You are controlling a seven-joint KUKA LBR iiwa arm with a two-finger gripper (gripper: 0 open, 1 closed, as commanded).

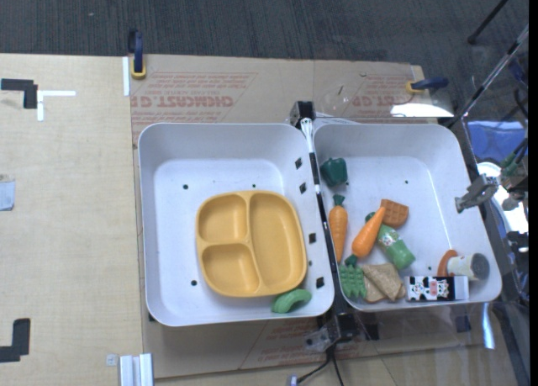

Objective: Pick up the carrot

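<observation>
- Carrot [338,229] lies in the right bin [437,153], on the floor at its left side, just beside the wall shared with the left bin [160,208].
- Long axis runs nearly straight up and down the camera view, parallel to that wall. Green leaf tuft at the far end, towards the green pepper [334,171]; orange tip points to the near rim, ending just above a green ridged toy [350,278].
- A 2nd orange tapered piece [367,237] lies just to the right, tilted, its upper end against a brown waffle-like piece [393,212]. Could be another carrot; cannot tell for sure.
- Handling, as a judgement: looks like a moulded plastic toy, so light, stiff and smooth, likely to slip or roll if pinched off centre. Not fragile.
- Best hold: across the thick orange body, just below the tuft, closing across the long axis. The wall side is tight, so little room there; the right flank has a small gap before the 2nd orange piece.
- Grey metal part [475,193] sits over the right bin's right rim, well apart from the carrot; probably the arm's end. Jaws: cannot tell how far open, nothing seen held.
</observation>
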